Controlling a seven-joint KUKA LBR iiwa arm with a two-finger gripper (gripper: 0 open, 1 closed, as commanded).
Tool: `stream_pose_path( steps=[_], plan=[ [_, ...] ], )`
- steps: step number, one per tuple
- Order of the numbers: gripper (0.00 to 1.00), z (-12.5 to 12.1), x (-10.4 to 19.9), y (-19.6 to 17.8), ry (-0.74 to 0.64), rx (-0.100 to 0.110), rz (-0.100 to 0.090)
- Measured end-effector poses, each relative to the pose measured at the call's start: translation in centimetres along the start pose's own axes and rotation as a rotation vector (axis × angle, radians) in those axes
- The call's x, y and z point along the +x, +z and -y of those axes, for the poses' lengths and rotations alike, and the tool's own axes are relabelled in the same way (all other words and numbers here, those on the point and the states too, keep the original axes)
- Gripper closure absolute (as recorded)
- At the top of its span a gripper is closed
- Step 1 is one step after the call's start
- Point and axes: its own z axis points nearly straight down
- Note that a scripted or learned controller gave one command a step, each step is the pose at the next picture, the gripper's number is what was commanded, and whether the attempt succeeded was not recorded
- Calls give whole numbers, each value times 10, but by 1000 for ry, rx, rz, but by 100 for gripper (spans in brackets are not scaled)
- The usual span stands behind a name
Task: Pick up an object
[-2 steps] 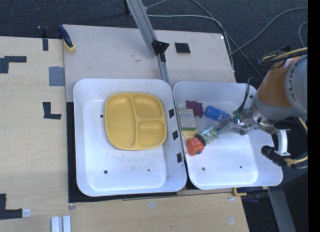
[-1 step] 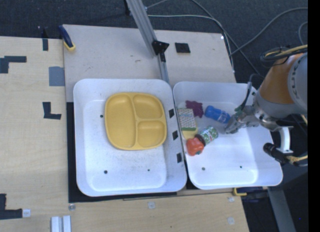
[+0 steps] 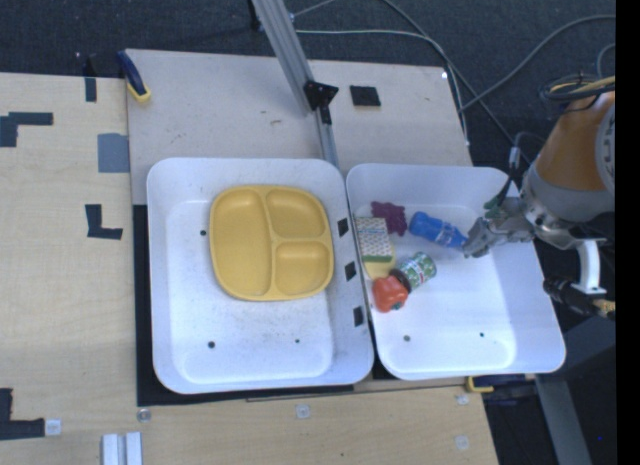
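Observation:
The right bin point(image 3: 500, 338) holds several small objects along its left side: a purple piece point(image 3: 390, 217), a blue bottle point(image 3: 436, 230), a speckled yellow-green sponge point(image 3: 375, 244), a green can point(image 3: 419, 270) and a red object point(image 3: 389, 293). My gripper point(image 3: 479, 238) hangs low over the right bin, just right of the blue bottle's end and close to it. Nothing is visibly held in it. The grey arm with its orange band point(image 3: 578, 148) comes in from the right edge above the bin's right wall.
The left bin point(image 3: 165, 283) holds a yellow divided plate point(image 3: 272, 243). A metal pole point(image 3: 285, 33) slants down to the gap between the bins. Cables run across the dark floor behind. The right half of the right bin has bare floor.

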Motion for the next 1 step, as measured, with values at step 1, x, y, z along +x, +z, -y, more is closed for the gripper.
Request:
stream_pose_path(
  steps=[1],
  plan=[
    [100,-1,1,-42,0,0,0]
  ],
)
